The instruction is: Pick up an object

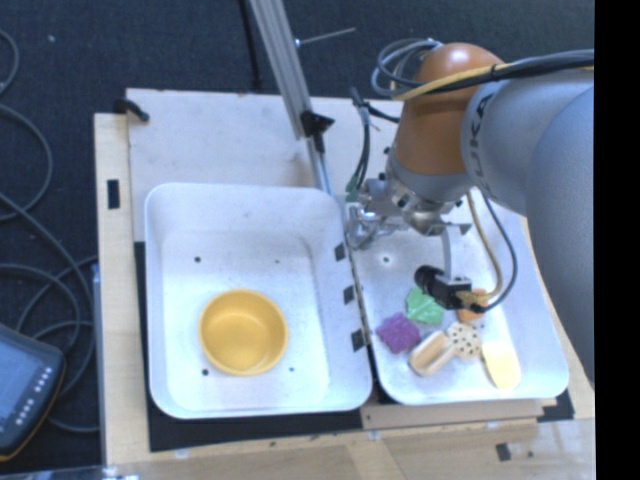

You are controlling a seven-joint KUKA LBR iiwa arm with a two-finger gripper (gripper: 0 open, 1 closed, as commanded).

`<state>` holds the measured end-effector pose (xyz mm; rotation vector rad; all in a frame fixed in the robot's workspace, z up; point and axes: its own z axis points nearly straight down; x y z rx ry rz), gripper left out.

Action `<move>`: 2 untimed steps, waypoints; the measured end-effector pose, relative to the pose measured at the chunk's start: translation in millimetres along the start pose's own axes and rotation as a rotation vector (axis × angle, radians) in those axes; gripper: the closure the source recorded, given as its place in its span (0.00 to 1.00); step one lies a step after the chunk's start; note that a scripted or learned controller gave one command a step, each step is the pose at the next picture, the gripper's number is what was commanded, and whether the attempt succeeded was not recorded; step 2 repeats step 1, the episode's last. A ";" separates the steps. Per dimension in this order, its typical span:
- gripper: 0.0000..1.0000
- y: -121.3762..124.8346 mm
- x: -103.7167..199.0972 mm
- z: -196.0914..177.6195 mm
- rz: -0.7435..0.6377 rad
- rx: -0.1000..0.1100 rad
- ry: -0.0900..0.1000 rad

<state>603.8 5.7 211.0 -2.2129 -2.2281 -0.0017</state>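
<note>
My gripper (pixel 362 226) hangs below the orange wrist band, low over the upper left part of the right bin (pixel 535 383), close to the wall shared with the left bin. Nothing shows in its grasp. Toward the front of the right bin lie a purple lump (pixel 398 332), a green piece (pixel 424 306), a tan block (pixel 432 353), a white dotted die (pixel 462 340) and a pale yellow oblong (pixel 500 361). All of them sit below and to the right of the gripper, apart from it.
A yellow bowl (pixel 243 331) stands upright in the front half of the left bin (pixel 160 268). A slanted metal post (pixel 285 63) rises behind the bins, just left of the arm. Cables lie on the dark floor at the left.
</note>
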 end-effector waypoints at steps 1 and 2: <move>1.00 -10.4 50.4 -18.8 -0.002 -0.003 0.001; 1.00 -10.4 50.4 -18.8 -0.002 -0.003 0.001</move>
